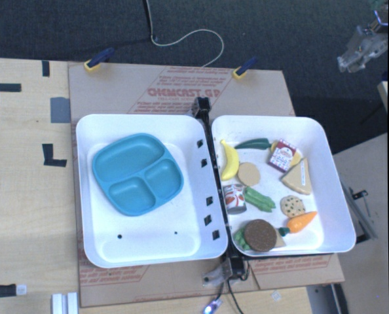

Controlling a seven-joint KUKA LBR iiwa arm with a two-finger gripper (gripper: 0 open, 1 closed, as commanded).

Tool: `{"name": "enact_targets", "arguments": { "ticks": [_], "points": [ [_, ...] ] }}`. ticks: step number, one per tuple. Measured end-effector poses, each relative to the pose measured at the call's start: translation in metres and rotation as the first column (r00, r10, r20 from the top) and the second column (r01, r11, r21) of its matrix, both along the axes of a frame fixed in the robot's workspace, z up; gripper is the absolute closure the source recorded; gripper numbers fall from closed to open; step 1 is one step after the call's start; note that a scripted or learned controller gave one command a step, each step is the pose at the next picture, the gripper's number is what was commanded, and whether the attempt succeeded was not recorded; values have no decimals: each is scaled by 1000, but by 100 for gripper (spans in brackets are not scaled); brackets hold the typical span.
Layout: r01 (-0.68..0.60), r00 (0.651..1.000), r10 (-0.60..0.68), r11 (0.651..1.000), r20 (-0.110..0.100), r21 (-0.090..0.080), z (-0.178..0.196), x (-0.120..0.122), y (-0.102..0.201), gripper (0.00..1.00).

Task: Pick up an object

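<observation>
The right bin (331, 175) holds several toy foods: a yellow banana (228, 160), a green bean pod (252, 143), a red box (281, 154), a pale wedge (299, 176), a round tan cracker (249, 174), a small can (234, 198), a green pickle (260, 199), a cookie (291, 206), a carrot (302, 222) and a brown burger patty (260, 235). My gripper (359, 50) hangs high at the upper right of the camera view, well away from both bins and past the right bin's far corner. Nothing shows in it.
A blue divided plate (137, 173) lies in the left bin (90, 234). Both bins rest on a cardboard sheet (181, 90) held by yellow and blue clamps. A white cable (181, 39) loops on the dark floor behind.
</observation>
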State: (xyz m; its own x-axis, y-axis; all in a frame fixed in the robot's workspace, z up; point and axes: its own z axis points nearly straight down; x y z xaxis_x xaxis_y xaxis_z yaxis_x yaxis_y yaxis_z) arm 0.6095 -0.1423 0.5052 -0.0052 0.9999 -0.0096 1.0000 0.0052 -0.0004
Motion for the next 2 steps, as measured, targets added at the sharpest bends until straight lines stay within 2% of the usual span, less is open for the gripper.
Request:
{"name": "enact_targets", "arguments": {
  "ticks": [2],
  "points": [
    [-1, 1000, 1, 1000, 0, -3, 20, 1, 1, 100]
  ]
}}
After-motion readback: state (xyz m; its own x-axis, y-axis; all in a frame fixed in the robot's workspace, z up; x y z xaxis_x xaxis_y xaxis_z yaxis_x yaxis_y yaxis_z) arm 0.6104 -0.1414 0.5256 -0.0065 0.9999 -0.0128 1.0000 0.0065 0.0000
